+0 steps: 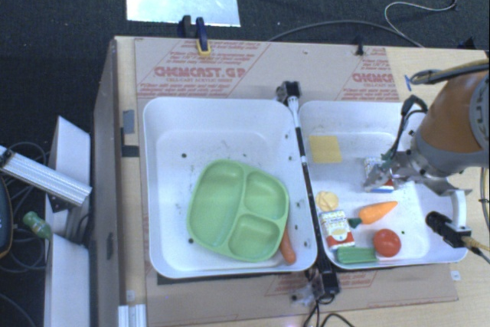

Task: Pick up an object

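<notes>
Red lettering reading "CHEMCAST GP" is printed on the brown sheet (230,65) that covers the bench beyond the two bins; the same wording is repeated at a slant farther right, where it is only partly legible. A small packet (335,227) with a red-and-white label lies in the right bin (360,112), but its print is too small to be read.

The gripper (380,176) is lowered into the right bin, toward its right side, below the arm's orange band (459,119). Whether it is open or closed cannot be told, and nothing can be confirmed as held.

Just near of the gripper, a toy carrot (377,212) lies with its tip pointing right. A red tomato (387,242) sits nearer still, beside a green block (356,255) at the bin's near wall. To the left of the gripper, a yellow slice (325,148) lies flat, and a small round yellow piece (328,201) rests near the divider.

In the left bin (176,119), a green divided plate (239,209) is seen, with an orange sausage-shaped item (287,247) against its near right edge.
</notes>
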Robot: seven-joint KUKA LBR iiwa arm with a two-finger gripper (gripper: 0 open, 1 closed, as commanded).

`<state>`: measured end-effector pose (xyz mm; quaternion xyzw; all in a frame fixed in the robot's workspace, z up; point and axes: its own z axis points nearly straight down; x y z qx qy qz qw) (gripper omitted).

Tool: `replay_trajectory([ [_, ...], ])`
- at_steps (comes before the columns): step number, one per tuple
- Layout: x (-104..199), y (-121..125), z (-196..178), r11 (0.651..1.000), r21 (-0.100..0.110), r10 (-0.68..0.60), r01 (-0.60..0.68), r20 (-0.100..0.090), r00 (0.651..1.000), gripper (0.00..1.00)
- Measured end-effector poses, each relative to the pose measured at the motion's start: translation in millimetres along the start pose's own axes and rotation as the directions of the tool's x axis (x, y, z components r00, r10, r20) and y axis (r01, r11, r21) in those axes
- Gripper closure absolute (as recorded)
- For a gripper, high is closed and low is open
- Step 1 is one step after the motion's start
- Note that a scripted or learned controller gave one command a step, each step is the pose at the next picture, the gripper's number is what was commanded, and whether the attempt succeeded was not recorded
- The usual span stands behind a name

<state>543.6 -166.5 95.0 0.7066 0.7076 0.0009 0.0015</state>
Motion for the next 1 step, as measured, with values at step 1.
replay_trajectory([
  [1,97.8,-12.8,-105.6,1.0,0.001,-0.001,0.001,-0.001,1.0,1.0],
])
